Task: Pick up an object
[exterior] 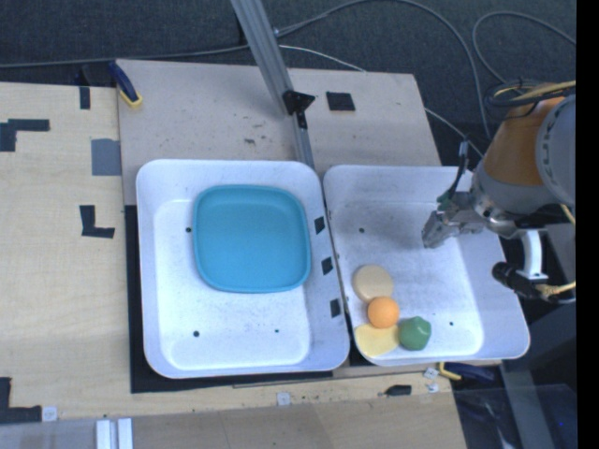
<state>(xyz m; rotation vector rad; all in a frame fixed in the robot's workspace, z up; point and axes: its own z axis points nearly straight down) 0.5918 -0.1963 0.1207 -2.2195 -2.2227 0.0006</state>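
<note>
**Inspection: pincer over the right bin, no object held**

My arm [538, 157] enters from the right of the camera view, its orange band above the wrist and the grey wrist angled down toward the right bin [468, 344]. My pincer [435, 232] sits over the upper middle of that bin's floor, fingertips pointing down and to the left. From this slanted view I cannot tell how far apart the fingertips stand. Nothing is seen between them, and the bin floor beneath them is bare white, lightly speckled.

The items to pick lie clustered in the near left corner of the right bin, apart from my pincer. A pale beige round piece [372, 281] lies farthest up. An orange ball [382, 311] touches its lower edge. A yellow flat piece [374, 341] lies below the ball, close against the bin's near wall. A green rounded object [414, 332] sits just beside the ball, to its right, touching the yellow piece.

The left bin [168, 344] holds a blue square plate [251, 237], lying flat in its upper middle part.

The two bins stand side by side, edges touching, on the bench [56, 279]. A grey metal bar [271, 54] runs at a slant from the top of the view down to the junction of the bins. Cables [449, 26] lie on the dark floor beyond the bench.
</note>
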